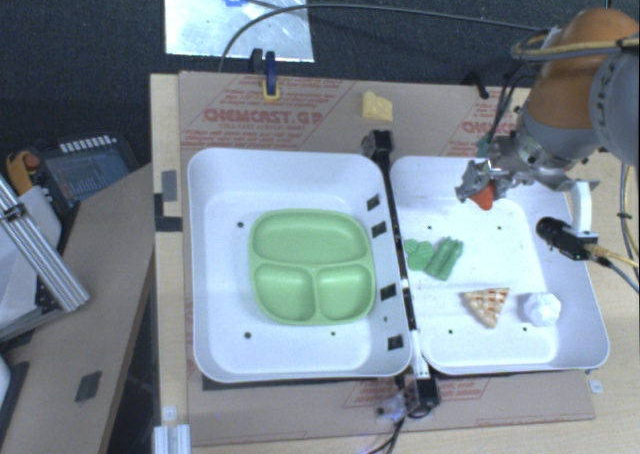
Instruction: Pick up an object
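My gripper (482, 185) hangs over the back of the right bin (575, 342), close to its far wall. A small orange-red piece (484, 200) sits between the fingertips, and the fingers are closed on it. Other loose objects lie in this bin: a green bundle (435, 255) at its left side, a tan wedge like a pizza slice (486, 304) near the front, and a small white lump (542, 309) to the right of the wedge.
The left bin (215, 242) holds a green divided plate (308, 267). A black divider with clips (390, 242) runs between the bins. A yellow block (377, 105) lies on the board behind them. The grey and orange arm (580, 82) covers the back right corner.
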Controlling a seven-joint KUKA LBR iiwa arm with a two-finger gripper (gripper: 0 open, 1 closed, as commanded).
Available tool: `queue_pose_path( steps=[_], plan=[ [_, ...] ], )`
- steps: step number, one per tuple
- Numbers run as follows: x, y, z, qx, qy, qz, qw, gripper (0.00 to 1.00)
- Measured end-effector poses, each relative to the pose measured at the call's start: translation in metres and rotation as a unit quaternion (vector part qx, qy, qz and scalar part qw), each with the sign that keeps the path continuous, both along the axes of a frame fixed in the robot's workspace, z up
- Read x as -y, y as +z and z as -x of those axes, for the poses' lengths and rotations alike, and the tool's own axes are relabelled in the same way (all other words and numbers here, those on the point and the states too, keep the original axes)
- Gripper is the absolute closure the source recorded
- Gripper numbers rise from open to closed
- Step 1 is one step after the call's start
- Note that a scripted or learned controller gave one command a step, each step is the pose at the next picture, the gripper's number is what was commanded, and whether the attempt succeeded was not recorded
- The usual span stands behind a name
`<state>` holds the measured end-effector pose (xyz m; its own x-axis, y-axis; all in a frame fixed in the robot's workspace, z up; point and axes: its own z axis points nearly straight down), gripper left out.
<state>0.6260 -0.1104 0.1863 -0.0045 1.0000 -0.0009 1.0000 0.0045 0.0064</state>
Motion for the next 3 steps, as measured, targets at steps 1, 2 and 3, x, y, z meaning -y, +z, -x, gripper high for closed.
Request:
queue_pose_path(
  steps=[1, 2, 3],
  plan=[
    [0.009, 0.056, -0.007, 0.001, 0.000, 0.0005, 1.0000, 1.00],
    [-0.048, 0.062, 0.005, -0.003, 0.002, -0.0013, 1.0000, 1.00],
    [-0.104, 0.067, 0.021, -0.003, 0.003, -0.0015, 1.0000, 1.00]
  ],
)
